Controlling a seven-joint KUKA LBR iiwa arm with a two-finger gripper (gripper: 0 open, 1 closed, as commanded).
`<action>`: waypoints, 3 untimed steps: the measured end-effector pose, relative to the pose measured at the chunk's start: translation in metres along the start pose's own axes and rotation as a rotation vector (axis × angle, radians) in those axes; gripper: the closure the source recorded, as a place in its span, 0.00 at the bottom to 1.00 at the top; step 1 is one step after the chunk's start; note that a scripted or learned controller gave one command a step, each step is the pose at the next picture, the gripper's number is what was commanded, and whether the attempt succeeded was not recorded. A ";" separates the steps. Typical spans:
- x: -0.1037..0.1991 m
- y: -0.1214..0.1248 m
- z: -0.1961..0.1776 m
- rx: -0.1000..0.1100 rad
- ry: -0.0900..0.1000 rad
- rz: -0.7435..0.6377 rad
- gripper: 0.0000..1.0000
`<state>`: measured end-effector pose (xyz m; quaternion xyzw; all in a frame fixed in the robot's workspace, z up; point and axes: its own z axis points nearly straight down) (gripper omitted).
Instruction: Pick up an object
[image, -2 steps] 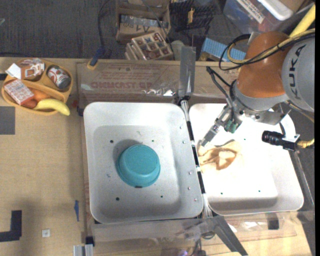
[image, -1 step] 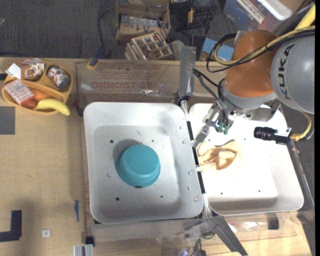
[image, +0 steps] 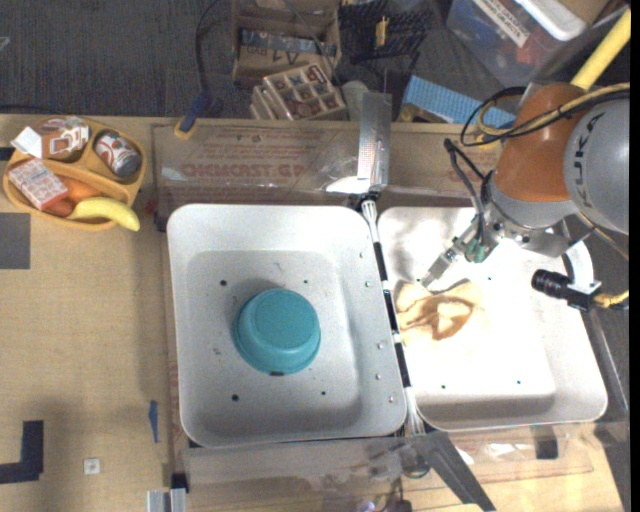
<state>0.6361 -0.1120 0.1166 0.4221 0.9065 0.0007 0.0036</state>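
A teal bowl (image: 278, 330) lies upside down in the middle of the left white bin (image: 200, 240). In the right white bin (image: 560, 390), a flat tan and brown pretzel-shaped object (image: 436, 312) rests against the left wall. My gripper (image: 431, 276) reaches down and to the left from the orange-banded wrist (image: 535, 150). Its tip hangs just above the upper edge of the pretzel-shaped object. Nothing shows as held in it.
A yellow tray (image: 70, 180) of toy food with a banana sits on the bench at the far left. Boxes and clutter stand behind the bins. A black connector with a cable (image: 560, 286) sticks out over the right bin's right side.
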 end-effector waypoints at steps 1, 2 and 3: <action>0.039 -0.056 0.026 -0.004 -0.002 -0.010 0.00; 0.037 -0.056 0.015 -0.009 -0.005 -0.006 1.00; 0.037 0.020 -0.069 0.002 0.001 0.326 1.00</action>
